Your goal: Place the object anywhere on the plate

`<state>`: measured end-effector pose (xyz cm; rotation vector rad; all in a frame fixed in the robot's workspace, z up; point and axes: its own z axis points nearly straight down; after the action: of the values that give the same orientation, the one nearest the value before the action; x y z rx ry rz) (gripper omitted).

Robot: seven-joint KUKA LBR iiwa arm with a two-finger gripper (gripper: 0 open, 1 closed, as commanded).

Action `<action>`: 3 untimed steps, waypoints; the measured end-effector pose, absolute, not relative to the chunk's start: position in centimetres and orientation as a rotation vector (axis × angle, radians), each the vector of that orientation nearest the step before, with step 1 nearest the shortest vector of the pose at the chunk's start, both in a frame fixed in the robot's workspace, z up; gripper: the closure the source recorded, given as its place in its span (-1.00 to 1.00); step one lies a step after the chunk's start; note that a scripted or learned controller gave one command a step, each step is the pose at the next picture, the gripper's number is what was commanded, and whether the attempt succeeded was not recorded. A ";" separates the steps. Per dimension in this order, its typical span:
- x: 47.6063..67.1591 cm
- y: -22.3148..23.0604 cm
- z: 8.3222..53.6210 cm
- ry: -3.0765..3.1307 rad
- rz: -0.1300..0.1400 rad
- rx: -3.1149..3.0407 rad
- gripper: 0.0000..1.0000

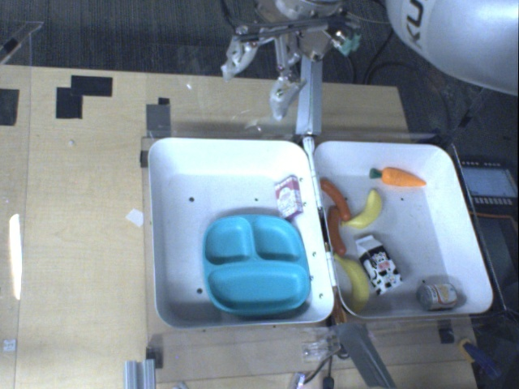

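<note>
Two shallow white bins sit side by side on a pale wooden bench, seen from above at a slant; nearest the viewer, in the left bin (pixel 166 241), a blue divided plate (pixel 255 264) lies with all three compartments bare, so by this view the placing is not yet done; in the right bin (pixel 454 217) the near end holds a small grey round item (pixel 439 295), a black-and-white cow-patterned carton (pixel 379 269) and a yellow banana (pixel 354 279); further back lie a second banana (pixel 366 210), two reddish sausages (pixel 335 209) along the dividing wall, and an orange carrot (pixel 397 178) at the far side; a small red-and-white packet (pixel 289 197) rests in the left bin just beyond the plate, its print too small to read; which item is meant for the plate cannot be told; beyond both bins the gripper (pixel 281 96) hangs above the bench, its fingers spread and holding nothing; the grey arm (pixel 454 23) at far right shows the letters "KU"; picking and placing both seem left to do.
</note>
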<state>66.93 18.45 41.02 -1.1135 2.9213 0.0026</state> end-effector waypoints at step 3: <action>66.9 23.1 32.6 2.736 0.003 -1.523 -1.00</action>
<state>66.90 23.08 32.62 -1.5228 2.7356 0.0025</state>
